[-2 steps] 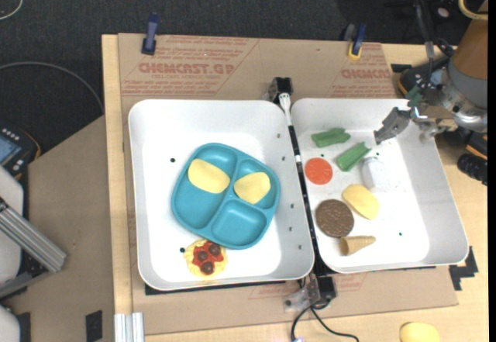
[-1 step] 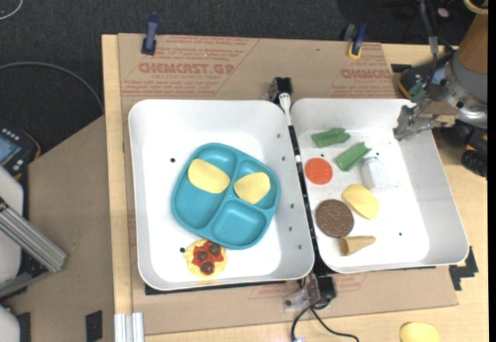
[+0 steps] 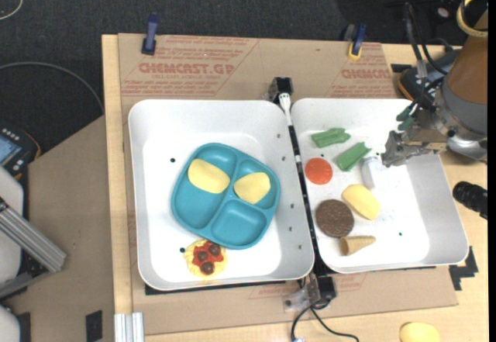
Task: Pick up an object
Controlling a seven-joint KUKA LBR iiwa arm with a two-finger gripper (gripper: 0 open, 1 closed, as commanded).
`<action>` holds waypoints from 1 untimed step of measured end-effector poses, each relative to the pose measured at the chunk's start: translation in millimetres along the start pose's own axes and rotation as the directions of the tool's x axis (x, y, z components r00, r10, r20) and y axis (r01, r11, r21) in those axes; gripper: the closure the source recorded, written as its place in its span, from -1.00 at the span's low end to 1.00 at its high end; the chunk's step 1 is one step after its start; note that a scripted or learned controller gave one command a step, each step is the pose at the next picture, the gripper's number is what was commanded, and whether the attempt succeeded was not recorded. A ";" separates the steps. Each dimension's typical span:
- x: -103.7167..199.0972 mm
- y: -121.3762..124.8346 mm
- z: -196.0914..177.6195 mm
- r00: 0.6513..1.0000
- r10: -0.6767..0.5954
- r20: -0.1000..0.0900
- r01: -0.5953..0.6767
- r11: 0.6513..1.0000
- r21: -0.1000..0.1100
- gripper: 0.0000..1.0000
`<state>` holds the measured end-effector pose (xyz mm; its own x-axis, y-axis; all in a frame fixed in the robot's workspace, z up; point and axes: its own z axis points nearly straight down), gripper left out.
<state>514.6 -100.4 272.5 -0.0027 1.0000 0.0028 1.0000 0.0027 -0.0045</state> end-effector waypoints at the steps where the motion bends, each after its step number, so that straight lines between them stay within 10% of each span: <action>1: 57.6 -37.0 15.0 1.000 -0.001 0.000 0.001 1.000 0.001 1.00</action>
<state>477.4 -42.8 257.8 -0.0033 1.0000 0.0026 1.0000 0.0033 -0.0055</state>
